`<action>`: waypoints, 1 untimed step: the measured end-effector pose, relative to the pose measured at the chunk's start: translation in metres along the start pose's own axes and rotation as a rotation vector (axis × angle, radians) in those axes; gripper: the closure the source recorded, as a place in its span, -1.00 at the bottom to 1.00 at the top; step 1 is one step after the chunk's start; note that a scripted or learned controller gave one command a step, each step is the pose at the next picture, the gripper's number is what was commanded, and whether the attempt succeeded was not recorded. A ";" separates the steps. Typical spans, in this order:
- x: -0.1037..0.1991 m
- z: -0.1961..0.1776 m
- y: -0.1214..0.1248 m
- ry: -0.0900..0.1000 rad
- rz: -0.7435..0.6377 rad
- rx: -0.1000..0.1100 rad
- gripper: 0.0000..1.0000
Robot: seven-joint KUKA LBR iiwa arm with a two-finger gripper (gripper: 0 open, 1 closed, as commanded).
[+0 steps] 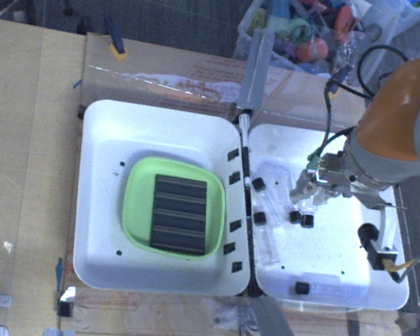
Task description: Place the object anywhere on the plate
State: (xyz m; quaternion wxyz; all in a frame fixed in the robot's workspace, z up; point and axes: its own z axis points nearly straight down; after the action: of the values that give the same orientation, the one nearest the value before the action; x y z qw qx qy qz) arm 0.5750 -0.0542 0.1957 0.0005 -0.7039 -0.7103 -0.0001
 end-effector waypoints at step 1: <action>0.000 0.000 0.000 0.000 0.000 0.000 -1.00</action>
State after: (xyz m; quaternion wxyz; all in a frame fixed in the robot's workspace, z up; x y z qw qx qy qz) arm 0.5750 -0.0542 0.1958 0.0004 -0.7039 -0.7103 -0.0001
